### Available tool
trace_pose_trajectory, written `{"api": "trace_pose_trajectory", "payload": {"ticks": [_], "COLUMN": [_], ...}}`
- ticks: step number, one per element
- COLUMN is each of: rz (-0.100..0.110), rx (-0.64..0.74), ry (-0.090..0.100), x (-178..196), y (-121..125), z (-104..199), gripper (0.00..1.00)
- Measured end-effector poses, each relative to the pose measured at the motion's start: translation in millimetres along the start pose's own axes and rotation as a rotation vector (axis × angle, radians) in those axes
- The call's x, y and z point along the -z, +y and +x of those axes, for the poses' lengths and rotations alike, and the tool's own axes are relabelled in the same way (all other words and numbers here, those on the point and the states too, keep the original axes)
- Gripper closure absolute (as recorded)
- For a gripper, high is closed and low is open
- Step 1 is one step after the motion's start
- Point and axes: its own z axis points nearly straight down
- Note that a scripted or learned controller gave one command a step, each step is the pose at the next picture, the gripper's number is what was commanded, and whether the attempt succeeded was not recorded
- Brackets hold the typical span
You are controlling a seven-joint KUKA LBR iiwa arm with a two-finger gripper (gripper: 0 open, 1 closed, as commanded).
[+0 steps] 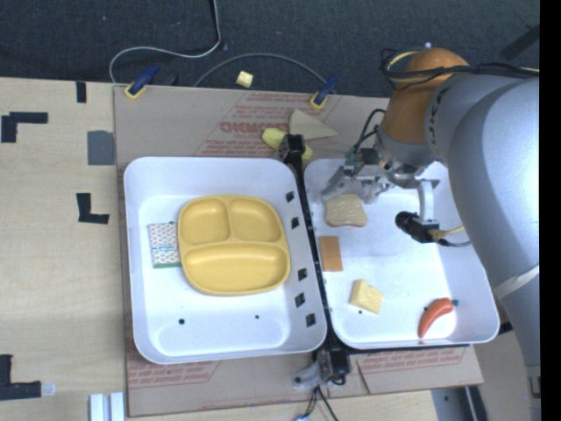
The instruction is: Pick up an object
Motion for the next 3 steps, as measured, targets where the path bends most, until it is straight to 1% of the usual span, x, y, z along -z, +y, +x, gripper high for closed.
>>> {"api": "trace_pose_trajectory", "payload": {"ticks": [1,2,3], "rz": [-0.003,-0.004,0.005], "rx": [0.001,0.002,-0.003], "ry": [-0.002,0.001,0.0], "x": [11.1,104.6,115.3], "y": [0.5,-56.0,-100.5], "z": [0.2,56.1,53.1], "gripper": [1.0,1.0,1.0]}}
